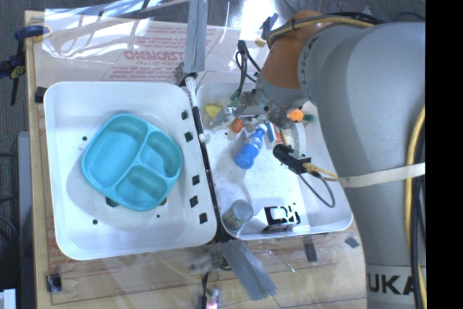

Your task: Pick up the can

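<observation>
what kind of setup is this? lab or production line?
Likely a robotics lab bench for pick trials: a KUKA arm over two white bins, holding a can, blue bottle and a blue divided tray.

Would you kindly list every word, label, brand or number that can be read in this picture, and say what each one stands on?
"UKA": white letters, cut off at the edge, on the grey arm near the bottom of the view.
Red print on the clear plastic sheet behind the bins: large letters, too blurred to read with certainty.
Black-and-white item in the right bin: markings too small to read.
</observation>
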Robot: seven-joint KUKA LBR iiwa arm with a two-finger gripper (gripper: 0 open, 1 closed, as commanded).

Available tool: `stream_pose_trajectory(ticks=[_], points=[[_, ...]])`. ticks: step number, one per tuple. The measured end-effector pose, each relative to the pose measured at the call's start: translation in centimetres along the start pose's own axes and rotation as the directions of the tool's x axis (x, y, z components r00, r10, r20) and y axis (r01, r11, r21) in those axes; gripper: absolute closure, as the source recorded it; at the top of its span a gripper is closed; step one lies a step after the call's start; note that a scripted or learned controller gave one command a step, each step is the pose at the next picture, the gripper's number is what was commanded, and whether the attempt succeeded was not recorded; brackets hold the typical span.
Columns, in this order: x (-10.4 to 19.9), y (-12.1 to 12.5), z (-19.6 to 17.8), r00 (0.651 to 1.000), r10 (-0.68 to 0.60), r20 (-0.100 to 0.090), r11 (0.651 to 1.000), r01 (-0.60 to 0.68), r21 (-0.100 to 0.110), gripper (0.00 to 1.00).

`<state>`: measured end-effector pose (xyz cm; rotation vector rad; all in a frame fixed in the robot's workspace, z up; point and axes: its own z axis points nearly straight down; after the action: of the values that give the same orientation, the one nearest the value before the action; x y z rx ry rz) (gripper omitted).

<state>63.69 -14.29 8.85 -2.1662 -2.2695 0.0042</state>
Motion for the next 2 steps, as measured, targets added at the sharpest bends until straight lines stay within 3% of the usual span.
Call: stream_pose_trajectory(ticks=[1, 2], points=[[-3.4, 1.4, -0.1, 0.997, 0.077, 0.001, 0.997, -0.077, -0.001, 0.00], [-5.3, -5.9, 0.0, 0.976, 0.218, 0.000, 0.976, -0.218, 0.003, 0.00]])
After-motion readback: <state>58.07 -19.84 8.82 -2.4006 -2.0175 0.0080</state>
